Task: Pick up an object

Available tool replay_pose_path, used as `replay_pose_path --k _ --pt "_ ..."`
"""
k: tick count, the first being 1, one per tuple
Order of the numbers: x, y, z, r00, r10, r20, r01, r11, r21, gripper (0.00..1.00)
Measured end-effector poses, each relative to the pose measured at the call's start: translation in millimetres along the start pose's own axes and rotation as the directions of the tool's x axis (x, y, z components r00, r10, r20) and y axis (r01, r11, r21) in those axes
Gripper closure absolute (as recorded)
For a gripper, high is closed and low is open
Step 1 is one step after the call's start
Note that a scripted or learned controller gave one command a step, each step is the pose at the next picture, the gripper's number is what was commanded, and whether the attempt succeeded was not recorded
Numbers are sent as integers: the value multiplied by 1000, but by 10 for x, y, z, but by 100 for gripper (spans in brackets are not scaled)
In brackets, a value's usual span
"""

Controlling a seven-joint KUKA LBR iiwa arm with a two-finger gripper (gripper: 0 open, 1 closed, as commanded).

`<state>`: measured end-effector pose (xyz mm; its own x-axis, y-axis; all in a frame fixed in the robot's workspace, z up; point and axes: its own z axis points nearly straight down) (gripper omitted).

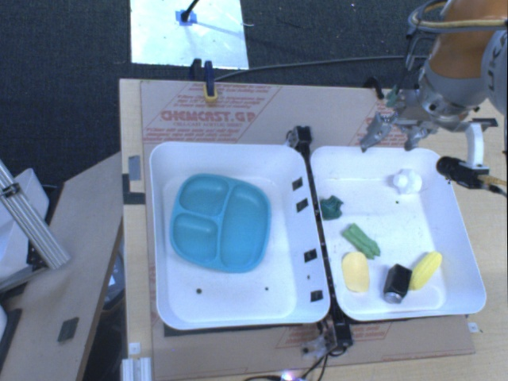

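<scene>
My gripper [394, 137] hangs above the far edge of the right bin [460, 236], fingers spread apart with nothing between them. Below it in that bin lie a small white object [407, 181], a dark green piece [331, 207], a light green ridged piece [361, 240], a pale yellow object [355, 272], a black block [396, 282] and a yellow banana-like object [426, 269]. All of them rest on the bin floor, apart from the gripper.
The left bin [238, 308] holds a blue divided plate [221, 221]. A black hinge strip [309, 213] runs between the bins. A black fixture [459, 171] juts over the right bin's far right rim.
</scene>
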<state>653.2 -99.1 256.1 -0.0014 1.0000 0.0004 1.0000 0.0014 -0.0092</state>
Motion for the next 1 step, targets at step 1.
replay_pose_path --k 1 --pt "2 19 -69 1000 -2 1 2 1000 -11 0"
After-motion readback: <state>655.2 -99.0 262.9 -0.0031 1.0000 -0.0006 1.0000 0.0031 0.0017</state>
